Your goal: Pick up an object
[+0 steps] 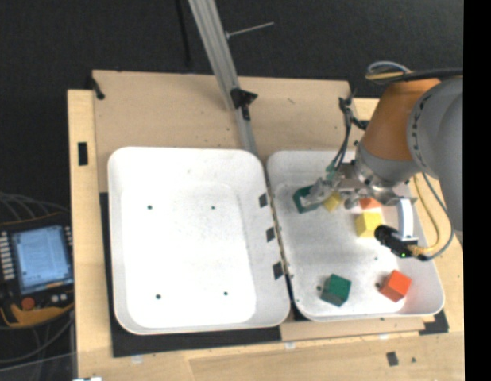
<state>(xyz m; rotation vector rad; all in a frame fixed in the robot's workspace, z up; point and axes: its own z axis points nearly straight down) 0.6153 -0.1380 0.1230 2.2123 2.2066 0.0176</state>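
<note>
White plastic formed both bins; the right bin [309, 308] held all the objects. The arm's gripper [323, 194] sat low over that bin's upper part, near the divider. At its tip was a teal-green object [303, 202] with something yellow [333, 205] just beside it, but whether either sat between the fingers could not be told. A yellow block [366, 224], a green cube [335, 289] and an orange cube [394, 285] lay apart on the bin floor. By this evidence the reach was made; a confirmed grasp and the lift remained.
</note>
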